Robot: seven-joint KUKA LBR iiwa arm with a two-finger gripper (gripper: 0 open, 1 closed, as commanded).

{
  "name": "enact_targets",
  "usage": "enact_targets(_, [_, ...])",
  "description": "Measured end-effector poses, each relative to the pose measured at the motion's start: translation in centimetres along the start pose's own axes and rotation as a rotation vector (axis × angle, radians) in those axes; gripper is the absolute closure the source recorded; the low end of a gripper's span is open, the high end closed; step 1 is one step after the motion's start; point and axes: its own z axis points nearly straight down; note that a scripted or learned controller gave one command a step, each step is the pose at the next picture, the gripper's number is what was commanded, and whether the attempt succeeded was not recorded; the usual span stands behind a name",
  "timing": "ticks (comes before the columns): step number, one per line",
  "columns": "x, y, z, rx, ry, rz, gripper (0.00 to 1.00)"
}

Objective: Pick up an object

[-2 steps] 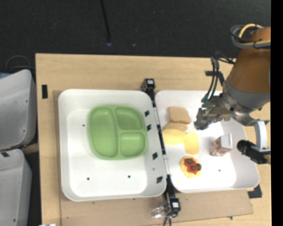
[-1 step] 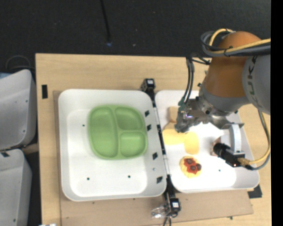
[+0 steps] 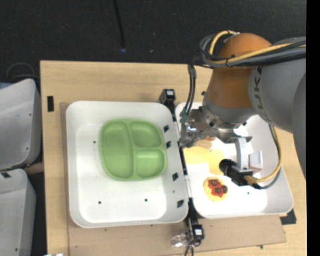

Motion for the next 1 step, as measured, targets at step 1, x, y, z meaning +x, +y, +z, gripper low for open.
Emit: enact_targets(1, [5.25,0.20,-0.44,0.000,0.002,-0.002,1.00])
